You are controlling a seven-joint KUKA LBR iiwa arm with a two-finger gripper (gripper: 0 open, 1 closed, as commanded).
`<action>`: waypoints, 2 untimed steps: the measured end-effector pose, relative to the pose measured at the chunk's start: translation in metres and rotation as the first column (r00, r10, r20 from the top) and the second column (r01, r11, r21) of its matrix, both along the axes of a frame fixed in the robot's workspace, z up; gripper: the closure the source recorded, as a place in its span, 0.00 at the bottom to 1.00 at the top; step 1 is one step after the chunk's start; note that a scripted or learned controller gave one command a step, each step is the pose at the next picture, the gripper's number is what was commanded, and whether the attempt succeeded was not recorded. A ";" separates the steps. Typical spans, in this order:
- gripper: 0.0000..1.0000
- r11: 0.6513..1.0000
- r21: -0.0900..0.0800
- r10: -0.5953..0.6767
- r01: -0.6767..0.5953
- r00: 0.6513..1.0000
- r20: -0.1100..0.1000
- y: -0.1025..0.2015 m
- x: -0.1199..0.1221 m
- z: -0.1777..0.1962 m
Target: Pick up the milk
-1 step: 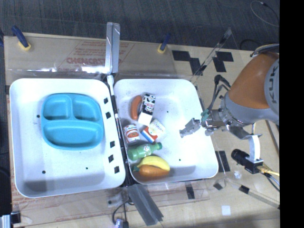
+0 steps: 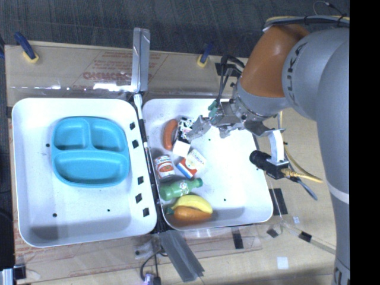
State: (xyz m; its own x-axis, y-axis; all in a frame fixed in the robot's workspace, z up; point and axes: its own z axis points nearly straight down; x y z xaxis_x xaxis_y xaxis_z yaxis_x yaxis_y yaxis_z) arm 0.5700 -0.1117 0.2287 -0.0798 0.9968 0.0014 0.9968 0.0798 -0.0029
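Observation:
The milk is a small white carton with black cow patches. It lies in the right bin, near the bin's upper left, beside a reddish sausage. My gripper reaches in from the right. Its tip is right against the milk's right side, low over the bin floor. The gripper body hides part of the carton.
Below the milk lie a white box, a red-and-blue carton, a can, a green bottle, a banana and an orange fruit. The left bin holds a blue divided tray.

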 end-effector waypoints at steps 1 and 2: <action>0.00 1.000 -0.001 -0.009 0.009 1.000 -0.002 -0.014 0.046 -0.079; 0.00 0.979 0.000 0.206 -0.206 0.979 0.009 -0.008 0.076 -0.131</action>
